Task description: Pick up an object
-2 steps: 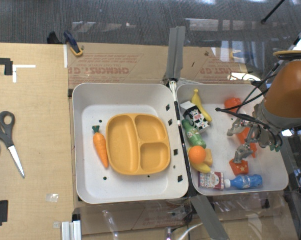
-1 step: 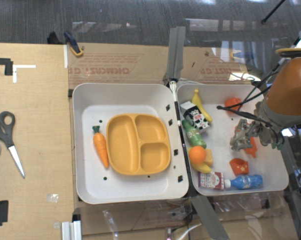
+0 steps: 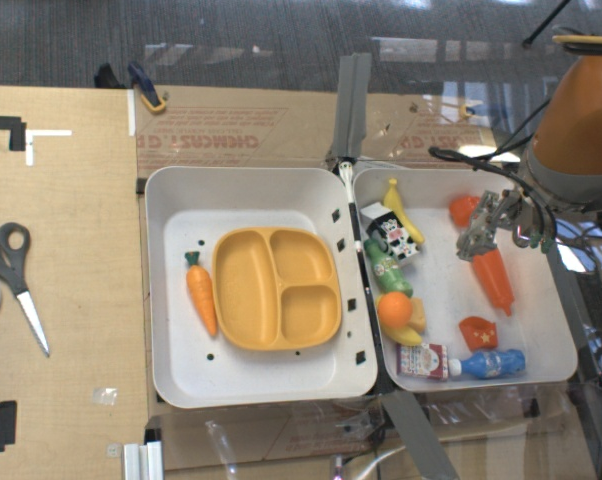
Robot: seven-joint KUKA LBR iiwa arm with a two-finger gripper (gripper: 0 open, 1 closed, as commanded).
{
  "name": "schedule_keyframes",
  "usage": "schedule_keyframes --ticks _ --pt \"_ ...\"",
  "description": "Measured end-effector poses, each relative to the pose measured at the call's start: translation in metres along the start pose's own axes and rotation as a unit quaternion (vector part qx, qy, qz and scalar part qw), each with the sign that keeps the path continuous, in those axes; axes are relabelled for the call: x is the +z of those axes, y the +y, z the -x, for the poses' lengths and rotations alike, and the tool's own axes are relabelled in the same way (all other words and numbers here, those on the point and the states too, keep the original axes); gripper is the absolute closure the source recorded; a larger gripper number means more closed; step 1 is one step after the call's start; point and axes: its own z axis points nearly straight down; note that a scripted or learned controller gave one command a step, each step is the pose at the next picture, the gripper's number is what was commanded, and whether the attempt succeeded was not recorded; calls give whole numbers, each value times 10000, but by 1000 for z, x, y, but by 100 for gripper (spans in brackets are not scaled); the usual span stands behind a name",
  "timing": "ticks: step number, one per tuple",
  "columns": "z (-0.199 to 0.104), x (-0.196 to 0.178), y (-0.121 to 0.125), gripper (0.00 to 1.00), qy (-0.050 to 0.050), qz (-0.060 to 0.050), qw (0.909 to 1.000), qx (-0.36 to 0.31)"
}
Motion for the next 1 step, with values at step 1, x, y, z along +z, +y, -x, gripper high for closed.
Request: schedule_keyframes --ticks 1 --pt "36 94 12 100 9 -8 9861 1663"
